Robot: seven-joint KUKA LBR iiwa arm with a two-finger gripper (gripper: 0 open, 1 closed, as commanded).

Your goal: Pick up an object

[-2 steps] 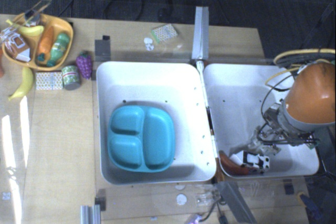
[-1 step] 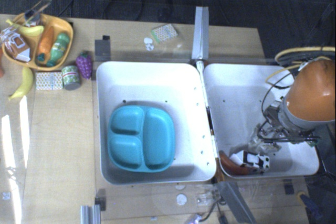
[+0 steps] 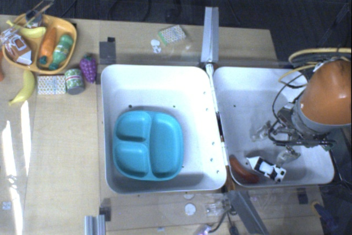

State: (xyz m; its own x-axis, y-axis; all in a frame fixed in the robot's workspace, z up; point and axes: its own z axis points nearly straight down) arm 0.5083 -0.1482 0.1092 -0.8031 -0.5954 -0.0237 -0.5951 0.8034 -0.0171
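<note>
The arm, with its orange band, hangs over the right bin (image 3: 242, 91), and my gripper (image 3: 276, 143) sits low in that bin's right half. Its fingers (image 3: 263, 131) look spread, with nothing between them. Just below the gripper, near the bin's front wall, lie a small black-and-white toy (image 3: 267, 168) and a brown rounded object (image 3: 242, 170) beside it on the left. The gripper is a little above and to the right of both. A teal divided plate (image 3: 147, 144) rests in the left bin (image 3: 154, 77).
A yellow bowl (image 3: 65, 27) holding toy food stands on the bench at far left, with a banana (image 3: 23, 89), a purple grape bunch (image 3: 88, 67) and a small can (image 3: 73, 81) beside it. A metal divider post (image 3: 209, 36) rises between the bins at the back.
</note>
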